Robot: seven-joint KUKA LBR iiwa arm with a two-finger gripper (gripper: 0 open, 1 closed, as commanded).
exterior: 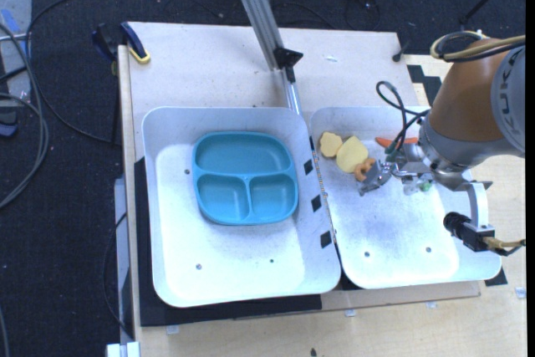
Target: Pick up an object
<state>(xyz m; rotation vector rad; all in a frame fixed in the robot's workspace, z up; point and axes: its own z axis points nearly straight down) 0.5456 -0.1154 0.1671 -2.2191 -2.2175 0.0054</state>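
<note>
Now the grey-and-orange robot arm (481, 109) is reaching in over the right-hand shallow white bin (401, 251), with its metal two-finger claw (372, 180) hanging low over that bin's far-left part.

Claw state: too small and cluttered to read. Cannot tell how wide it is standing, and nothing is visibly caught in it.

Task's things: a small cluster sitting in the right bin's far-left corner.
- Pale yellow rounded lump (352, 153), largest of the group, lying just up and left of the claw tip.
- Smaller yellow rounded piece (330, 144), touching the lump's left side, nearer the bin's left wall.
- Small orange ring-shaped piece (364, 170), just beside the claw tip, possibly touching; contact is unclear.
- Thin orange-red piece (383, 142), near the far edge, partly hidden by the wrist cabling.

Key relation, as a judgement: the nearest candidate is lying to the claw's left and slightly toward the bin's far edge, so any coming grasp is turning on a short shift that way. The yellow lump's long axis seems to be running roughly from far-left to near-right.

Left-hand white bin (167, 263) is carrying a blue three-compartment plastic tray (246, 178), well apart from the claw.
</note>
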